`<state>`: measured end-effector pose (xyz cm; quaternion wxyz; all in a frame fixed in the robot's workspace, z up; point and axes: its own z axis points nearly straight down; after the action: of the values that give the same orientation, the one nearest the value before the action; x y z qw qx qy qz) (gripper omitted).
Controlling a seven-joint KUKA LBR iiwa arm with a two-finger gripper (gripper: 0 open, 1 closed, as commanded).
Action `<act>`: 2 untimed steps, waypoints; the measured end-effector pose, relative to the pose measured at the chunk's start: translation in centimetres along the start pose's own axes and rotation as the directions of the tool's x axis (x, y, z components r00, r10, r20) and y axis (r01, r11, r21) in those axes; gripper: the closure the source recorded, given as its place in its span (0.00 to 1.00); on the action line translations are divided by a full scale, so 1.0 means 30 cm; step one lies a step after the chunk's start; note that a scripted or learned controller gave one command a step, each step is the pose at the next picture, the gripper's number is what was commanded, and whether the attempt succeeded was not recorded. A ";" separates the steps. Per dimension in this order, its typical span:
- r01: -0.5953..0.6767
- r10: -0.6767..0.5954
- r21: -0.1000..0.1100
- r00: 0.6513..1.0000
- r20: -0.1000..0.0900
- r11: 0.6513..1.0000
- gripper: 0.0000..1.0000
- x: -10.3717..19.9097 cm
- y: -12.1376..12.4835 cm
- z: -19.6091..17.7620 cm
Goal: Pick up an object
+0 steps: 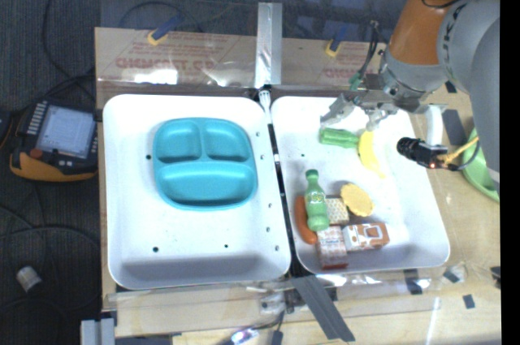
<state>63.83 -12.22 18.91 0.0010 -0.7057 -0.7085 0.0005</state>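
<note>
Arm (pixel 455 27) enters from right, orange band above wrist, angled down over right bin's (pixel 422 246) far end. Gripper (pixel 356 118) low, fingers (pixel 335 114) spread apart, nothing between them.

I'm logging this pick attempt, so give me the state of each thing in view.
gripper: open, above the green item, holding nothing
green item: lying flat
banana: lying flat
green bottle: on its side
blue divided tray: upright in the left bin
</note>
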 end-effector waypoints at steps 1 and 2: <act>-0.181 0.181 -0.002 0.984 -0.002 0.984 0.00 -0.270 -0.088 0.309; -0.178 0.178 0.002 0.984 -0.004 0.984 1.00 -0.265 -0.088 0.283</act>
<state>61.20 -20.19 10.42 0.0029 -0.7661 -0.6427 -0.0004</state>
